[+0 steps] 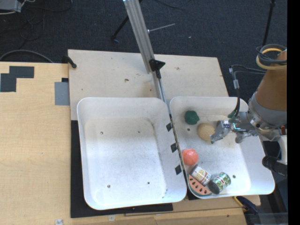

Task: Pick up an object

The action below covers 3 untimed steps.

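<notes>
Where carpet (84, 22) lies dark, pale bench (112, 74) with two white bins (93, 111).

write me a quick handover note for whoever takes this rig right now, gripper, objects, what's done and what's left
Gripper: low in the right bin, right beside the tan ball. Whether its fingers are open or shut cannot be told, and nothing is visibly held.
Objects, all in the right bin: green ball near the back, the tan ball in front of it, red-orange ball by the divider, and a small can, a green can and a watermelon slice toy at the front edge.
Left bin: nothing to report.
Done: arm brought down next to the tan ball.
Left: grasp an object and lift it.
</notes>
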Each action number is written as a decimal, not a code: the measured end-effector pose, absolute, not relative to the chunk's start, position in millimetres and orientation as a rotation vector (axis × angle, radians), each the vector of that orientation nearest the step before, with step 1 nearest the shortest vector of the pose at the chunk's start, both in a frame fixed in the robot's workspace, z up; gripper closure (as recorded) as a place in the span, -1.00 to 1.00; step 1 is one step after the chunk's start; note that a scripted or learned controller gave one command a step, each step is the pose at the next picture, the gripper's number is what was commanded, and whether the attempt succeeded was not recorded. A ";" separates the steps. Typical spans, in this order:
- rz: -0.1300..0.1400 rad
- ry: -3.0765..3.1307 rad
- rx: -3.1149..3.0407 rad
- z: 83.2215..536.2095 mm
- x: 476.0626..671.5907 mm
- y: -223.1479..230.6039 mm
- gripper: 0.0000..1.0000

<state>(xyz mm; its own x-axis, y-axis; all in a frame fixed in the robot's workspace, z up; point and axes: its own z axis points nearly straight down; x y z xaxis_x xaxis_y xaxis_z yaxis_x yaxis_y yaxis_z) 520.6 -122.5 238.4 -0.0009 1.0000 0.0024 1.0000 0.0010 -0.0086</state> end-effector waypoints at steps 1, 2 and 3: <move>0.002 -2.217 -2.222 240.7 521.3 -123.8 -1.00; 0.007 -2.216 -2.217 192.6 527.3 -127.8 -1.00; 0.007 -2.216 -2.217 145.4 531.4 -132.7 -1.00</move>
